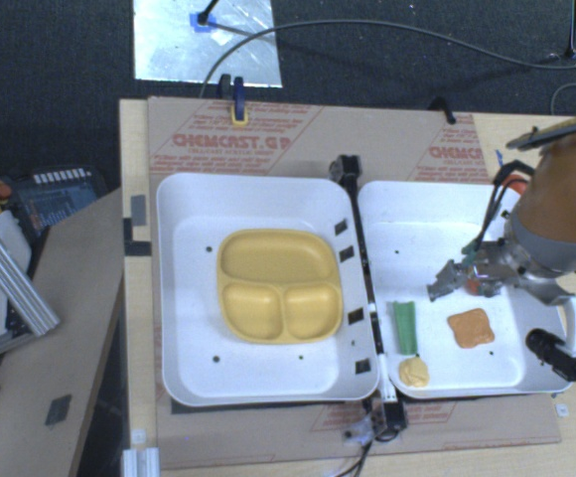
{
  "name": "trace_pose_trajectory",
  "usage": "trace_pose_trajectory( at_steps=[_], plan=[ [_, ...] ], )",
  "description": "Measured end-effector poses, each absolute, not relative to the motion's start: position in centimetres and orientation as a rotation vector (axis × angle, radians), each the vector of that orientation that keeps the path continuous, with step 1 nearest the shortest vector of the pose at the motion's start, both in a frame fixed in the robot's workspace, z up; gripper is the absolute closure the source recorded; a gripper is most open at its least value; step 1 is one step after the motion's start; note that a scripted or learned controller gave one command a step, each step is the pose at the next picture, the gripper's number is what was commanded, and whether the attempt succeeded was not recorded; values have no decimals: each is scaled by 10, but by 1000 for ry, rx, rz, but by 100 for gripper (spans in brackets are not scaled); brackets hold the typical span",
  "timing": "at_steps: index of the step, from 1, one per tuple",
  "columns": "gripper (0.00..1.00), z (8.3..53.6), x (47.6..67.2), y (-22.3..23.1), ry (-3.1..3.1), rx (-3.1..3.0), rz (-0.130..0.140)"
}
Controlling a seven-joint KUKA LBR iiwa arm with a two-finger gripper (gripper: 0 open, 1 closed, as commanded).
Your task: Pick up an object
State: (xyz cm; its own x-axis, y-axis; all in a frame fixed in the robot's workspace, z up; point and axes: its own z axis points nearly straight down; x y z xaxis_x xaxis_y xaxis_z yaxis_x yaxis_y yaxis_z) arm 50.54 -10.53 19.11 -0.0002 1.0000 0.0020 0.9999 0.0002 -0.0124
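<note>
While the gripper (464,278) hovers in the right bin (437,207) near the orange piece (470,327), you cannot tell its state.

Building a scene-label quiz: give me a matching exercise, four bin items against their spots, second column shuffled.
Items:
1. yellow divided tray
2. green stick
3. orange square piece
4. pale yellow lump

Places:
A. front edge of the right bin, near the divider
B. middle of the left bin
C. right bin, just right of the green piece
D. right bin, upright along the divider side, above the lump

Pairs: 1-B, 2-D, 3-C, 4-A
</note>
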Motion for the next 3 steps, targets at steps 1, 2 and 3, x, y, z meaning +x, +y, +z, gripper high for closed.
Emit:
trace_pose_trajectory(
  at_steps=[1, 2, 3],
  plan=[
    [0, 197, 508, -105, -2225, -2218, -1],
    [0, 138, 502, -109, -2221, -2219, 2],
    [0, 87, 503, -109, -2222, -2222, -2]
  ],
)
